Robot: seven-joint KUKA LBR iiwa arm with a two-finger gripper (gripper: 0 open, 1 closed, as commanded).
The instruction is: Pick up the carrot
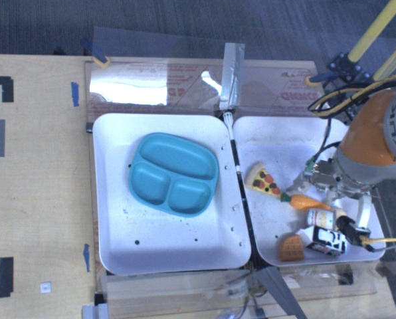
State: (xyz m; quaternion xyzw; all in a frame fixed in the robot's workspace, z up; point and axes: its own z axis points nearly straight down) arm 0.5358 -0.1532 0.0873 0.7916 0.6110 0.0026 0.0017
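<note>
The carrot (pixel 309 203) is orange with a small green tip pointing left. It lies on the floor of the right bin (pixel 271 135), near the bin's middle right. My gripper (pixel 336 195) hangs just over the carrot's right end, under the grey wrist and its orange band (pixel 374 138). The wrist hides part of the gripper, and I cannot make out whether it touches the carrot.
A toy pizza slice (pixel 264 180) lies left of the carrot. A small orange bottle (pixel 321 218), a black-and-white item (pixel 328 245) and a brown biscuit-like piece (pixel 292 246) crowd the front right. The left bin (pixel 111 231) holds a blue divided plate (pixel 173 173).
</note>
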